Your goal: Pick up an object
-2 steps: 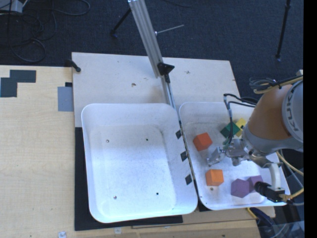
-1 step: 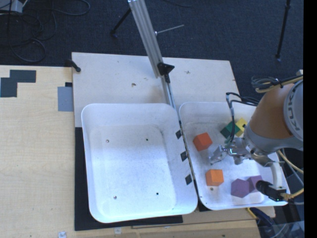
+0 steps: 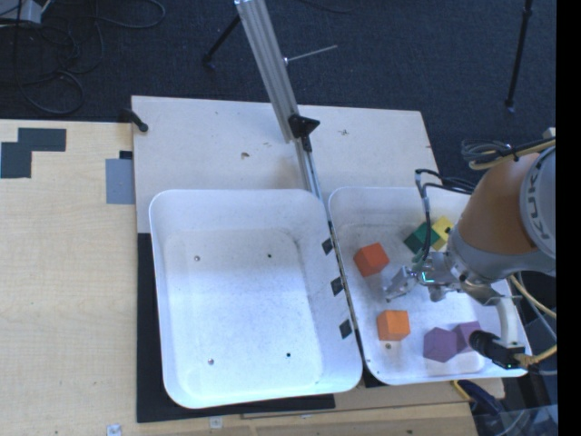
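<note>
no readable text, labels, brands or numbers on the bins, blocks or arm

Aluminium rail [image 3: 272, 69] slants over board [image 3: 218, 143]; black cables [image 3: 54, 34] on dark floor.

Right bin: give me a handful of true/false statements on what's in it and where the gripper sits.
1. The right bin holds two orange blocks. True: one orange block sits above the other orange block in the camera view.
2. The purple block lies in the left bin. False: it lies near the lower edge of the right bin.
3. The gripper is over the right bin, between the two orange blocks. True.
4. The gripper holds the green block. False: that block lies apart from it, beside a yellow block near the arm.
5. The arm reaches in from the left. False: it comes from the right.
</note>
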